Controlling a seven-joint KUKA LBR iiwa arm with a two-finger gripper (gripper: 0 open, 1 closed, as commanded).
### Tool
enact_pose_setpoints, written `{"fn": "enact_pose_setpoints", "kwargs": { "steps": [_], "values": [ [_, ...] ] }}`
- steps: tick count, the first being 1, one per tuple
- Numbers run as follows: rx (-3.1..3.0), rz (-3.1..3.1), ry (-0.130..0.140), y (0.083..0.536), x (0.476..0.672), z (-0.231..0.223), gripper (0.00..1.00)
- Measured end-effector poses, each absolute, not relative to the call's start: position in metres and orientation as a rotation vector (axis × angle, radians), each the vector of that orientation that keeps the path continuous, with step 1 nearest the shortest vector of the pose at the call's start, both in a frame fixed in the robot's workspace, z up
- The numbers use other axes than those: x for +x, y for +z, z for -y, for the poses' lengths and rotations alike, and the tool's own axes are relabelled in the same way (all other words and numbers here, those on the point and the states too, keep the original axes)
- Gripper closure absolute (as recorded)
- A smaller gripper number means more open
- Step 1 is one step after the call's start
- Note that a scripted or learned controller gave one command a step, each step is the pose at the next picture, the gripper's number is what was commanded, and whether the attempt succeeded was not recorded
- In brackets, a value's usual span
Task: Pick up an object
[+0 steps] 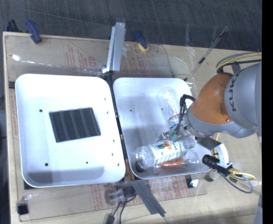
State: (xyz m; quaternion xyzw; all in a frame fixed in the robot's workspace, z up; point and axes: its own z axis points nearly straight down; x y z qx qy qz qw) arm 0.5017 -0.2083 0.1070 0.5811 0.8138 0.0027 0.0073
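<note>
A clear plastic bottle (158,154) with a green and white label lies on its side near the front of the right bin (136,101). An orange carrot-like item (171,163) rests along the bottle's front side. A second clear bottle (168,100) lies further back in the same bin. My gripper (176,133) reaches down into the right bin just above the labelled bottle's right end, with the orange wrist band (211,104) over it. The wrist hides much of the fingers.
The left bin (33,97) holds a dark ribbed rectangular pad (75,124). A metal divider post (115,45) stands between the bins at the back. Blue clamps (33,31) sit on the bench's far edge. Cables (234,174) trail at the right front.
</note>
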Motion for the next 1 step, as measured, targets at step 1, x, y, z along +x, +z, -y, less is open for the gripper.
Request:
{"fn": "enact_pose_setpoints", "kwargs": {
  "steps": [1],
  "values": [
    [1.735,-2.617,0.001,0.0923,0.5135,0.2101,1.0]
  ]
}}
